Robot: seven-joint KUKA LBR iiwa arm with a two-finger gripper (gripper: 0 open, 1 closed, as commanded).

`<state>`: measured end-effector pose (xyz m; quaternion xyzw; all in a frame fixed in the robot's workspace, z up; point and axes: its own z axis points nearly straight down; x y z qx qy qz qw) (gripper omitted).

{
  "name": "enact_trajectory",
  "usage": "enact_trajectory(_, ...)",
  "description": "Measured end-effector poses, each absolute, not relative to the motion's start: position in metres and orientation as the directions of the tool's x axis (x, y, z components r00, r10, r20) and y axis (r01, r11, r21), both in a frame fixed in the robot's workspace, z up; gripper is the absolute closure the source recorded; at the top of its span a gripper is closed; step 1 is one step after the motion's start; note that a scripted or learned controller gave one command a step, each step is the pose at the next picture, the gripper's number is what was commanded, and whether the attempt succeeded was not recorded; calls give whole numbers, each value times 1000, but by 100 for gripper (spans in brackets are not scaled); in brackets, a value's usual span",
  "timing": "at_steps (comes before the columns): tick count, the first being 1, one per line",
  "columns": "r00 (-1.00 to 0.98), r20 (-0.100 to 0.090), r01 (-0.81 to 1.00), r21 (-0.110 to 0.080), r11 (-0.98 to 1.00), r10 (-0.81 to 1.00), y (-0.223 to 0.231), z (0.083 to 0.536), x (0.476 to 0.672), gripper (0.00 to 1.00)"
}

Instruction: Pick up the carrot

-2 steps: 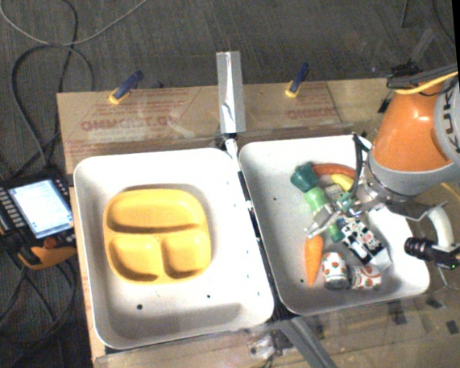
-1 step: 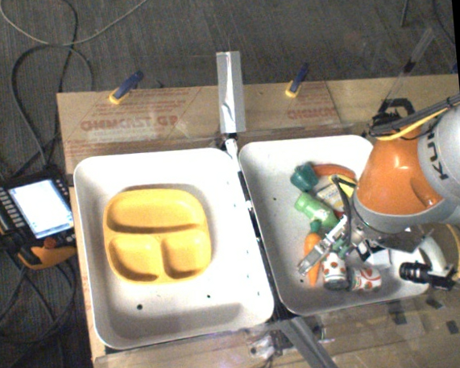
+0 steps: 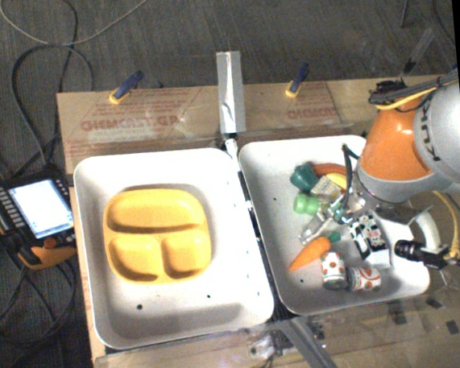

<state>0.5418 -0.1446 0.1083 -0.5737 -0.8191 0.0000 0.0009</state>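
Two small red-and-white cans [image 3: 349, 274] lie at the right bin's [image 3: 277, 215] near edge. Just beside them the carrot [image 3: 311, 255] rests on the bin floor, tip pointing left. The gripper [image 3: 336, 219] hangs above the carrot amid green bottles [image 3: 305, 190]; its state cannot be told. The left bin [image 3: 95, 257] bears a yellow divided tray [image 3: 158, 232].

From my feed the arm [image 3: 421, 149] runs off the right edge, so I can't see its base; it also covers the right bin's [image 3: 273, 215] far right corner; the gripper [image 3: 340, 213] sits in a clutter of small items there, too blurry to make out; an orange piece [image 3: 330, 168] is half hidden behind a green thing [image 3: 304, 177].
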Motion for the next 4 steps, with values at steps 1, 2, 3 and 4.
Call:
enact_trajectory(1,-210,0,978,-2,210,978,-161,134,551,0)
enact_trajectory(2,-305,-11,952,10,305,952,-105,91,515,0)
enact_trajectory(3,-305,-10,952,14,305,952,-104,100,516,100)
enact_trajectory(4,-130,-1,991,-4,130,991,-35,183,522,100)
